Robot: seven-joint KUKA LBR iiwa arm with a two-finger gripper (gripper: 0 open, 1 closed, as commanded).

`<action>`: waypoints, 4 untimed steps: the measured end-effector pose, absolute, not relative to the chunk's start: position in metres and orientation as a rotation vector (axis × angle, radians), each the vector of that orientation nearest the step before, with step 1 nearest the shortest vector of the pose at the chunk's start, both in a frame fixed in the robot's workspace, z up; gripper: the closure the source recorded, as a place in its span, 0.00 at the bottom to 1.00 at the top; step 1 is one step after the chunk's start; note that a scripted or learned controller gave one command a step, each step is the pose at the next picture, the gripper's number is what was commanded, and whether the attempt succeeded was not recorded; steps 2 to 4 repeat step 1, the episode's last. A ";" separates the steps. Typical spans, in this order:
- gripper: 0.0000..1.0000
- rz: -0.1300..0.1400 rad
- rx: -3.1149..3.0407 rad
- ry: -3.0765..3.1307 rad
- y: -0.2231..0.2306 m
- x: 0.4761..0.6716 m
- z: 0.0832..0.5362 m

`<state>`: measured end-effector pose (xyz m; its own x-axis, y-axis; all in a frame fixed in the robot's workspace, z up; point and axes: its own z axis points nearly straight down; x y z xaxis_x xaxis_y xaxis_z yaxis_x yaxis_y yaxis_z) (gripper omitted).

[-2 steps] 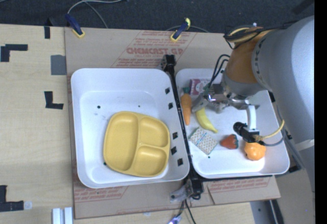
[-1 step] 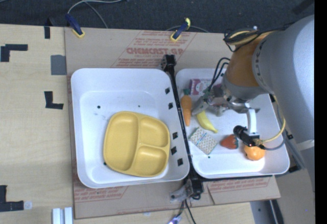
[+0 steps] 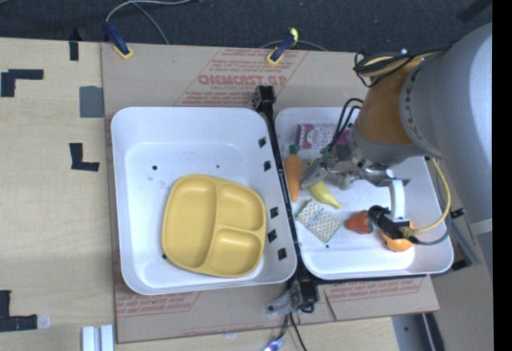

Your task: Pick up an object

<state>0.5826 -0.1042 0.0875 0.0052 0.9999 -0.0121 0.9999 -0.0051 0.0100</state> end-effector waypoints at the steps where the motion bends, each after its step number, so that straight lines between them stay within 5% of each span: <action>1: 1.00 -0.002 2.217 2.212 -0.102 0.582 0.096; 4: 1.00 -0.002 2.217 2.212 -0.102 0.582 0.096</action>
